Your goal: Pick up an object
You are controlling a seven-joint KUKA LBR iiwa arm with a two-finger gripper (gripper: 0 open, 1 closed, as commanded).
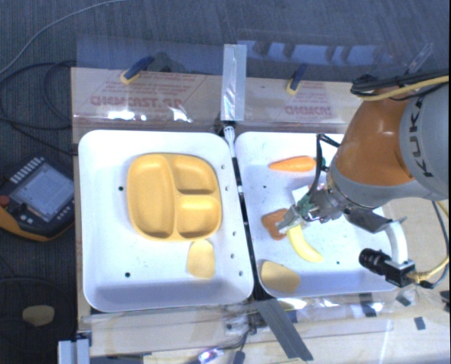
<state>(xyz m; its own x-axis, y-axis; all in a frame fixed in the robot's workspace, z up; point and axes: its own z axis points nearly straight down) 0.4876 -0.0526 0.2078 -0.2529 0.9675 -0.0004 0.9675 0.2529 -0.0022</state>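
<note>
Robot gripper [293, 220] reaching into right bin [346, 279], jaws apart, hovering beside banana [305, 246] and carrot [293, 164].

Bright, even overhead light; glare on tape strip [233, 82] & plastic sheeting [145, 101]; soft shadows, slightly soft focus.

Two shallow white plastic bins are seen side by side, a left bin [96, 226] and a right bin [346, 275]. One yellow plastic tray with three sections [173, 196] is counted in the left bin, and one pale yellow rounded piece [201, 259] next to it. Four things are counted in the right bin: one long orange carrot [293, 164], one yellow banana [305, 246], one small brown-orange lump [273, 221] and one tan rounded piece [280, 277]. Six loose things are counted in all.
</note>
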